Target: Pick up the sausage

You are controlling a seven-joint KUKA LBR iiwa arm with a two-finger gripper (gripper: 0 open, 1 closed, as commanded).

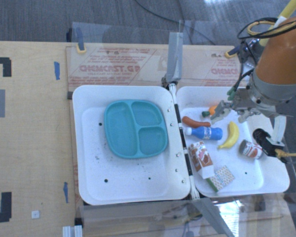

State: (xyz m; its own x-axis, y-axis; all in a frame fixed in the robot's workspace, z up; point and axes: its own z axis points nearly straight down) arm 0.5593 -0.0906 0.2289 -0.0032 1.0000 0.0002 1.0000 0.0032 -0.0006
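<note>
The pincer [235,108] hangs over the upper part of the right bin [281,181], and honestly I cannot tell from this angle what state it's in, too much dark hardware bunched together. Above it the arm [278,58] comes in from the right edge, fat orange band over a grey wrist, black cables looped around the top, the whole thing leaning down and to the left.

Just left of the pincer is a small orange carrot-looking piece [213,109]. The sausage [193,121] is a bit lower left, lying flat near the bin's left wall, just above the blue bottle [204,132]. Yellow banana [229,136] sits right of the bottle, a small can [250,149] further right, a carton [202,159] below. The left bin [89,147] has a teal divided plate [136,128].
</note>
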